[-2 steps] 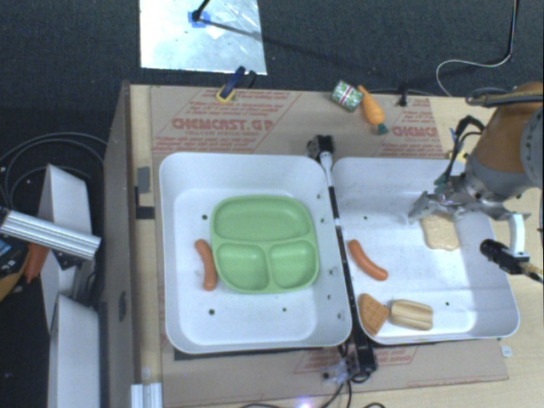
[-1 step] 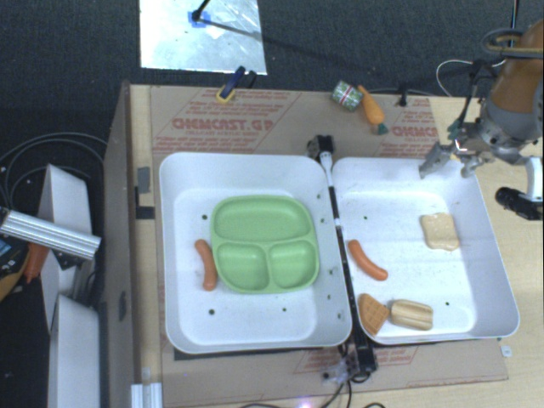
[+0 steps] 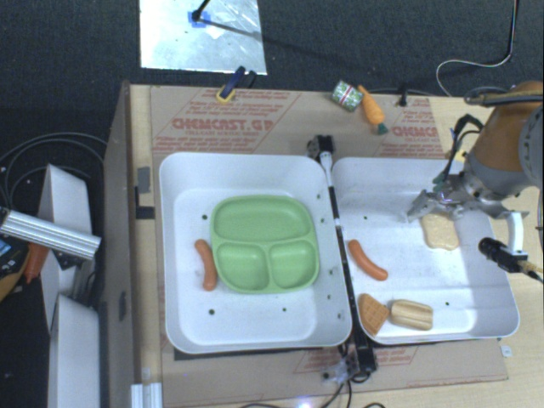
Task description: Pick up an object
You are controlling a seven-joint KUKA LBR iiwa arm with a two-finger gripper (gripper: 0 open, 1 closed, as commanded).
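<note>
Starting at the front edge of the right bin: a tan bread-roll piece is lying there, touching a wedge-shaped orange slice that's leaning up against the divider between the bins. Both look like toy food, so I'm guessing light, stiff, and a bit slick. The roll is chunky enough to pinch across its short sides; the wedge is sitting so close to the wall that getting a finger behind it looks awkward.

A bit further back, a small orange sausage is lying on its own in open floor, well apart from everything. Probably the easiest pick here: pinching across the middle of its narrow width, though it's round and could roll or squirt out.

In the left bin, another sausage is lying just beside a green divided plate.

Further back on the right, the tool is hanging right over a pale flat piece, maybe toy cheese or bread. Its fingers are looking splayed apart, nothing between them. That pale piece is lying flat on the bin floor, so it's thin and hard to get under; I'd expect fingertips sliding off it unless they're catching its edges.

Way at the back on the surface, a toy carrot and a small can are sitting outside the bins.
</note>
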